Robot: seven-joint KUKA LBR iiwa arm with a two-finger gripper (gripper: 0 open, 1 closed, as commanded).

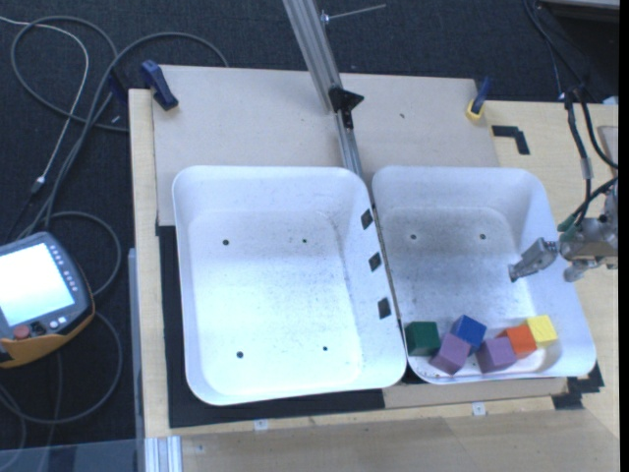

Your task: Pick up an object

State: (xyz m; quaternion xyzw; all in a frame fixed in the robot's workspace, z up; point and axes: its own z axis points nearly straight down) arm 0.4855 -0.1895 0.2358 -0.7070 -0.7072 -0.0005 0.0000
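Several small cubes lie along the front wall of the right bin: a green cube, a blue cube, two purple cubes, an orange cube and a yellow cube. My gripper reaches in over the bin's right rim. It hangs behind the yellow and orange cubes, apart from all of them. I see no cube in it.
The left bin sits beside the right one, with black clips on the shared rim. A slanted metal pole rises behind the bins. Blue clamps hold the board. A teach pendant and cables lie left.
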